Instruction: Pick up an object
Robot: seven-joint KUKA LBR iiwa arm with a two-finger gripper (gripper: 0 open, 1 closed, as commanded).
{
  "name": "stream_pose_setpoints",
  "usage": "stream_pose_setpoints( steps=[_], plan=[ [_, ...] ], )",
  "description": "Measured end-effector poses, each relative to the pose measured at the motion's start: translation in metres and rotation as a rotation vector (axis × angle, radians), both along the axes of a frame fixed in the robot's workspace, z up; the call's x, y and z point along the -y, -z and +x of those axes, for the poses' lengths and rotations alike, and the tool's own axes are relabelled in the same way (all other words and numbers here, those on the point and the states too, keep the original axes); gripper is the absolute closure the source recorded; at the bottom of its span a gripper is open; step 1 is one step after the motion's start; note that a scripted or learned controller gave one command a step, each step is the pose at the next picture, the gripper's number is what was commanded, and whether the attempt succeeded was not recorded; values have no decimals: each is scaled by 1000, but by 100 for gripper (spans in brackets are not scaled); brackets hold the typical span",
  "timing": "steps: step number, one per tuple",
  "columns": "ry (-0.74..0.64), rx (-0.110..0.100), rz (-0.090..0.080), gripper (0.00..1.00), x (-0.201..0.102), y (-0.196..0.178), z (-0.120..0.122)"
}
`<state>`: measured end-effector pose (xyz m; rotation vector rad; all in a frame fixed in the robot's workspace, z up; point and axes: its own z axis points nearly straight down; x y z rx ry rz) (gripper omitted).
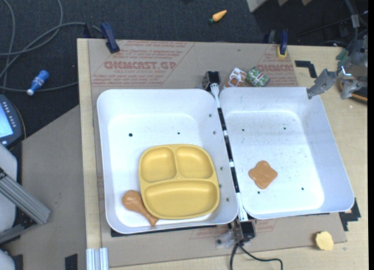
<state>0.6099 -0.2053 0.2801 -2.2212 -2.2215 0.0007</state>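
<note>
We see a small flat tan-orange piece (262, 174), lumpy and roughly square with no clear long axis, lying low in the right bin (315, 146), apart from its walls. The left bin (117, 146) holds a yellow divided plate (178, 181) touching an orange drumstick (138, 204). The gripper (327, 82) hangs beyond the right bin's far corner.

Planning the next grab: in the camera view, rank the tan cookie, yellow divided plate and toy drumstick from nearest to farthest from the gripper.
From the gripper, at the right bin's far right corner:
1. Tan cookie, right bin.
2. Yellow divided plate, left bin.
3. Toy drumstick, left bin, at the plate's near-left edge.
</note>
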Motion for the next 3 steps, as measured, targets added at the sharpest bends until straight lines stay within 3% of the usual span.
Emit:
stream_pose_setpoints(
  steps=[1, 2, 3],
  plan=[
    [1, -18, 7, 0, -15, 184, -48],
    [-8, 7, 1, 0, -91, 114, -29],
    [2, -6, 3, 0, -104, 122, -89]
  ],
)
